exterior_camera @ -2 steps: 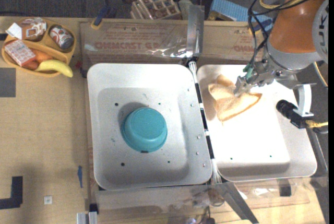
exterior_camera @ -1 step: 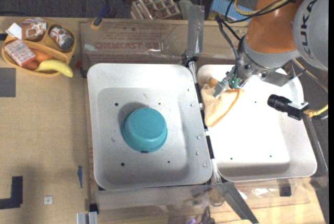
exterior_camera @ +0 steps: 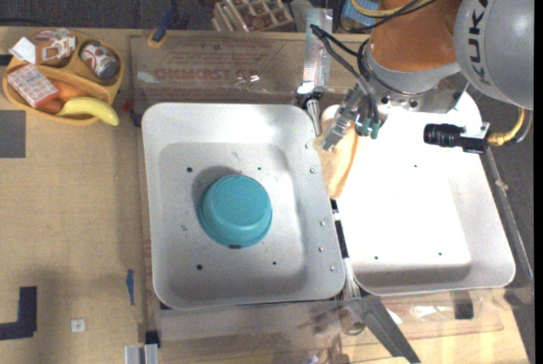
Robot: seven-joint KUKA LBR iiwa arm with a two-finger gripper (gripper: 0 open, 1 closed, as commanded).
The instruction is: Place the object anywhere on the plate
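Looking down on two white bins side by side. Teal plate (exterior_camera: 236, 210) in the middle of the view-left bin (exterior_camera: 170, 125), round and nothing on it. Over the divide between the two bins: the gripper (exterior_camera: 338, 131), hanging off the big grey arm (exterior_camera: 501, 23) reaching in from the right. Right under it, a pale orange-tan object (exterior_camera: 341, 169), flat-looking, at the inner edge of the right-hand bin (exterior_camera: 424, 218), just beside the rim of the other one. Top end of that object right up against the gripper, but honestly can't tell how far open the gripper is, or whether it really has hold of the thing. Object and plate well apart. Off on the bench, far top-left corner, a banana (exterior_camera: 92, 109).
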